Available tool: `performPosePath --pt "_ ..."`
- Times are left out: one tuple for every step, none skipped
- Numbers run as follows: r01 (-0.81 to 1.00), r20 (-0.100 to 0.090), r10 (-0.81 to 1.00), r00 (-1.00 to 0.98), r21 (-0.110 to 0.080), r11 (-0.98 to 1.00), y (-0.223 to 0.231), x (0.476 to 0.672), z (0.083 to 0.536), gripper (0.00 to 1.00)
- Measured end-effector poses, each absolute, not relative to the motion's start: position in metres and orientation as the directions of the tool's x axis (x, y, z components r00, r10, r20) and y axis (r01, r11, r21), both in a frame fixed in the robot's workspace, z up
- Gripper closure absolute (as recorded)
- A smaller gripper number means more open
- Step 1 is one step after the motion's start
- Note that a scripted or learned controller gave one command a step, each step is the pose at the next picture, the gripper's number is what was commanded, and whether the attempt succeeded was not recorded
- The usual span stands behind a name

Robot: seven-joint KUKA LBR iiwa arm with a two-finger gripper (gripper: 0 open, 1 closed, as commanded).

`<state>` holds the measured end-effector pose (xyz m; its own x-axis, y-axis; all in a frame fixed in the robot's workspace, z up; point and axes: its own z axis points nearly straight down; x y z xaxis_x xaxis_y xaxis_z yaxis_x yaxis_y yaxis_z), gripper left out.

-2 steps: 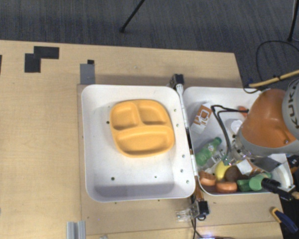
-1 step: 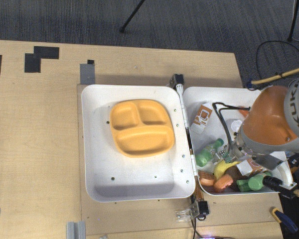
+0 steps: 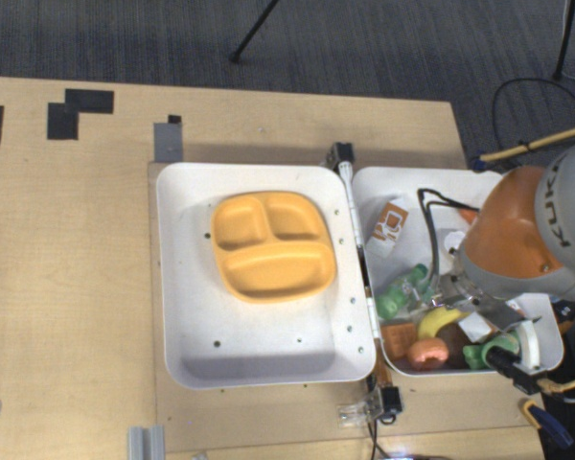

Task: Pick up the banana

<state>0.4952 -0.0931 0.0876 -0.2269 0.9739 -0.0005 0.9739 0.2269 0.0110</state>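
Down at the right bin's [image 3: 402, 182] near edge, the banana [image 3: 437, 322] lies just beside a pink fruit [image 3: 427, 353] and green pieces [image 3: 400, 293]; the tool [image 3: 448, 300] hangs right over it, grip impossible to tell.

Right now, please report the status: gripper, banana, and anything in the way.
Gripper low in right bin, over the banana; grasp unconfirmed. Banana lies in the bin, crowded: green item and pink item close beside it.

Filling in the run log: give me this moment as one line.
arm over right bin | gripper at banana | grasp unconfirmed | tray in left bin
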Motion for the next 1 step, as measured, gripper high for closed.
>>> performPosePath --pt "0.982 -0.008 0.982 -0.189 0.019 0.19 -0.0889 0.4923 0.088 1.0"
